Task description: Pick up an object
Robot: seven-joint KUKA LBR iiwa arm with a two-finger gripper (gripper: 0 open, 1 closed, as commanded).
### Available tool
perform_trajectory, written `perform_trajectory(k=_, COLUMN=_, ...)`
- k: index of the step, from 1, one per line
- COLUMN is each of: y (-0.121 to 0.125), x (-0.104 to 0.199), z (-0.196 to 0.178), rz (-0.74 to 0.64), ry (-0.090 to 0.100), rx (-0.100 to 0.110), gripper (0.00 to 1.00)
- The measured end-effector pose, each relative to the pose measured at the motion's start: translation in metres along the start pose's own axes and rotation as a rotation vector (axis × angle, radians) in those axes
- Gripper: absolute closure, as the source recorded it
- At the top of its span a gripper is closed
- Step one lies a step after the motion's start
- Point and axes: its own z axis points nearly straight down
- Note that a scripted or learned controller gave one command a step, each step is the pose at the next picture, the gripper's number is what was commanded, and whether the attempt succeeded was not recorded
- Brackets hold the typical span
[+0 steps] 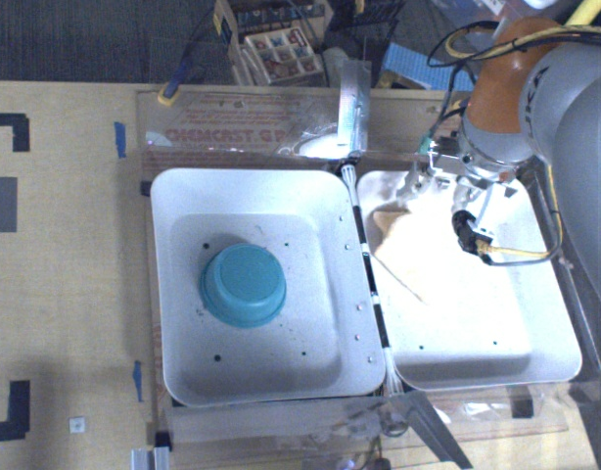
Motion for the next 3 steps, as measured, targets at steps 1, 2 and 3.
perform_trajectory(k=1, y=0.014, x=-0.096, z=-0.002, rz=-0.085, ry=-0.002, rx=-0.005, gripper=0.00)
perform_trajectory(k=2, y=0.004, x=-0.012, z=0.040, rz=-0.140, ry=0.000, rx=-0.002, gripper=0.00)
perform_trajectory(k=3, y=0.014, x=-0.051, z=0.048, rz=-0.088, ry=0.000, rx=-0.009, gripper=0.00)
